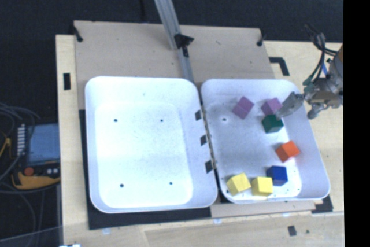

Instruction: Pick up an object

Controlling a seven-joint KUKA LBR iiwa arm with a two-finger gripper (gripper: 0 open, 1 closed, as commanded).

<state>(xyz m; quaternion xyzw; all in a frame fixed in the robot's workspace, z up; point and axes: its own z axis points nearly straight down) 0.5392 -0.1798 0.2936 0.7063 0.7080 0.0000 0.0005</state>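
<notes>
Seven blocks (272,124) crowding right bin (231,142)

Arm cut off at right edge of frame; just the hand (304,102) and some cabling in view. Hand fingers blurred, state unreadable. One finger overlaps right side of a purple block (270,106), hiding its edge. Slanted metal pole (164,6) cut off at top of frame. Blue box (43,143) at left, details too small. Counter (243,227) runs off bottom edge.

The pincer (302,106) reaches in from the right edge, its two grey fingers (291,104) spread apart, gripping nothing.
</notes>
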